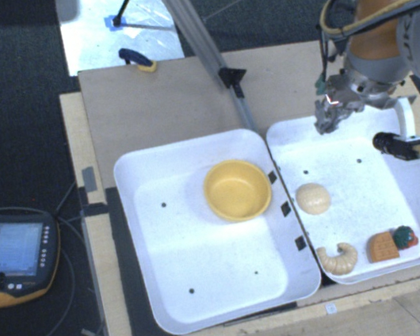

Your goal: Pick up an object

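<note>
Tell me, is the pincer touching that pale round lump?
Apart. In the camera view, bare white bin floor separates the pincer from the lump.

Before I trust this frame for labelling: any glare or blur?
Camera view: bright glare washes out the shiny floor patch at top; the white bins look evenly lit; the grey gripper is soft, fingers unreadable; the yellow round bowl is crisp.

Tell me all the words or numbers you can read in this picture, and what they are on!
No words or numbers can be read anywhere.
The yellow handheld control pad with a grey screen left of the bench: its screen and buttons are too blurred to read.
The round yellow plastic bowl and two shallow white bins carry no writing I can see.
</note>
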You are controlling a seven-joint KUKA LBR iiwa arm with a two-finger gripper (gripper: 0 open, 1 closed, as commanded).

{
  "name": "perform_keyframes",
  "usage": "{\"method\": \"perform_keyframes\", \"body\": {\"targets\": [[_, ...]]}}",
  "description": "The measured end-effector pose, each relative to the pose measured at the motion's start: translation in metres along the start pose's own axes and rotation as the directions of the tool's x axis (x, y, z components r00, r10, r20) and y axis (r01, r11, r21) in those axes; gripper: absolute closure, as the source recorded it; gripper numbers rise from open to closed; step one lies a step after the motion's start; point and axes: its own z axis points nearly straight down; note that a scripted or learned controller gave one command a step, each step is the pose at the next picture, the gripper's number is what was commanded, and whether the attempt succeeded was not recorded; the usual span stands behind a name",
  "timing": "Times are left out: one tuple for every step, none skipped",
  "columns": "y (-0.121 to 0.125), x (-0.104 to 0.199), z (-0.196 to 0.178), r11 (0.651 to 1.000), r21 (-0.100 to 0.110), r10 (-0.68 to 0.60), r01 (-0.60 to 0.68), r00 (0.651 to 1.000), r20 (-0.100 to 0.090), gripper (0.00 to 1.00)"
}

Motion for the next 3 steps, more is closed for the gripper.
{"method": "perform_keyframes", "body": {"targets": [[0.001,0.000,-0.034,1.000,0.000,0.000,0.000,1.000,0.000,1.00],[-0.011,0.059,-0.027,1.000,0.003,-0.003,0.003,1.000,-0.001,1.00],[-0.010,0.106,-0.027,1.000,0.003,-0.003,0.003,1.000,-0.002,1.00]]}}
